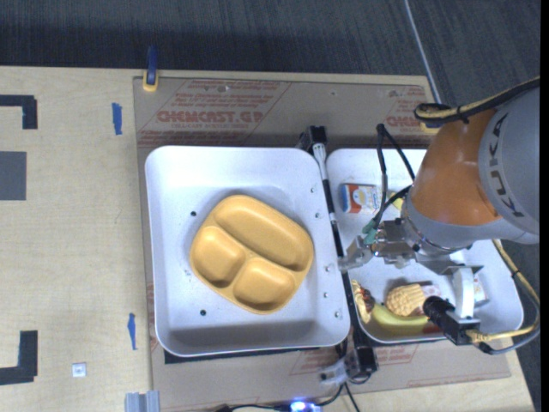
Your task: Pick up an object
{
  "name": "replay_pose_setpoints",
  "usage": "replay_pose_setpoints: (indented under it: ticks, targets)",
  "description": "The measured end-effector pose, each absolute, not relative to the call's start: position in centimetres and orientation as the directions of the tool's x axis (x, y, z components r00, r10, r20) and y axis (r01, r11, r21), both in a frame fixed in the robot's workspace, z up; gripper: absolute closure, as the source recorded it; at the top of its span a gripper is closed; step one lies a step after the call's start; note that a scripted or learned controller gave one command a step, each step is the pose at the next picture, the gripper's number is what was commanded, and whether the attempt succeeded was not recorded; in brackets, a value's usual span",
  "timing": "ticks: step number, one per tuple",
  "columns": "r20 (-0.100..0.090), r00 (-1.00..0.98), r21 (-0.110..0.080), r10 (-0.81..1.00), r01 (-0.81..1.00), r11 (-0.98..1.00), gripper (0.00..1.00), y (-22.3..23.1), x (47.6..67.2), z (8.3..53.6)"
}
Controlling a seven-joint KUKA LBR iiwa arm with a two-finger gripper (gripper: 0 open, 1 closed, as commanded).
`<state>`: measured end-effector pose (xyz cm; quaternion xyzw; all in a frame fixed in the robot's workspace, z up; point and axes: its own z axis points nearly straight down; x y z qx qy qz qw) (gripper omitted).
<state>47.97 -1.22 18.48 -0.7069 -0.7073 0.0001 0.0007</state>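
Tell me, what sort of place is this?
Probably a robotics lab bench: a grey and orange arm reaches over two white bins, one holding a yellow divided tray, with loose cables about.

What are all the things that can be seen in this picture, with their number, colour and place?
divided tray: one, yellow, upside down in the left bin
left bin: one, white, middle of the bench
right bin: one, white, beside the left bin, partly under the arm
small carton: one, white with blue and red print, far end of the right bin
corn cob: one, pale yellow, near end of the right bin
banana: one, yellow, near end of the right bin, just in front of the corn cob
blue clamp: one, far edge of the bench
arm: one, grey with an orange band, over the right bin
hand: one, grey, low over the right bin
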Motion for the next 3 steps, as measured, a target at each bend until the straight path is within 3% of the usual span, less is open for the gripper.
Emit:
replay_pose_setpoints:
  ticks: [3]
  targets:
    - [0.001, -0.001, -0.001, 1.000, 1.000, 0.001, 0.00, -1.22, 47.97, 18.48]
